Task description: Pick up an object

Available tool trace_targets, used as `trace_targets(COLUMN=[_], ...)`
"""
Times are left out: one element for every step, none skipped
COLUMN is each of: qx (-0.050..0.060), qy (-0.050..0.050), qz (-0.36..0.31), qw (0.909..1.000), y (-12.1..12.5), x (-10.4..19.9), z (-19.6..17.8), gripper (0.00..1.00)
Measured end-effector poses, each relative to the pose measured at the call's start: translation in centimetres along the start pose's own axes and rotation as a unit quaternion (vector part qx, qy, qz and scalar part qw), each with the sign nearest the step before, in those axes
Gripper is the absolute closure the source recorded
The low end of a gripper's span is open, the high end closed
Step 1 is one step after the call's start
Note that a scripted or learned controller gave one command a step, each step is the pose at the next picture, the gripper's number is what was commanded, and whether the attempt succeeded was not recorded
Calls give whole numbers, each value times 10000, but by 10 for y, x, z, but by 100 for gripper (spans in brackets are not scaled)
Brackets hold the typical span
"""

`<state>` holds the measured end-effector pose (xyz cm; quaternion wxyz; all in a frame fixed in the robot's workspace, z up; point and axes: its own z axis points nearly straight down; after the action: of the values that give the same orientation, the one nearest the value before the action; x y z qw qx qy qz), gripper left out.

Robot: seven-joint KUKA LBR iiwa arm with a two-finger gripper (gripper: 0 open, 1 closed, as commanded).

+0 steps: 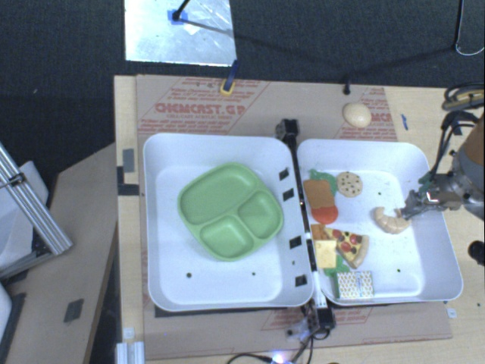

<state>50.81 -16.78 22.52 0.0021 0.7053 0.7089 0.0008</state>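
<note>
1. Two shallow white bins sit side by side in the middle of the frame: the left bin [163,279] and the right bin [436,275], with a black divider strip [297,218] between them.
2. The left bin holds a green divided plate [229,211], lying flat near its centre.
3. The gripper [415,205] reaches in from the right edge of the frame and hangs over the right part of the right bin, about halfway down the bin.
4. A pale croissant [389,220] lies on the bin floor just left of and slightly below the gripper tip. It looks to be touching or nearly touching the tip, but it lies beside the jaws, not between them.
5. Whether the jaws are apart or together cannot be told; the tip is small and blurred.
6. Toward the upper middle of the right bin lies a round cookie [349,183].
7. Along the left side of the right bin, near the divider, lie a brown bread slice [319,194] with a red tomato slice [326,214] just below it.
8. Lower down sit a pizza slice [350,246], with a yellow cheese piece [324,253] just to its left.
9. A pale checked cracker [355,284] lies at the bottom of the right bin.
10. A cream-coloured egg [356,114] rests on the cardboard above the right bin, outside it.
</note>
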Motion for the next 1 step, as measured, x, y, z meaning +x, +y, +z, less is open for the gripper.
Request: trace_targets(qx=[10], qy=[16], qz=[-22], qw=[10000], y=[11], x=[54], z=[9], gripper=[100])
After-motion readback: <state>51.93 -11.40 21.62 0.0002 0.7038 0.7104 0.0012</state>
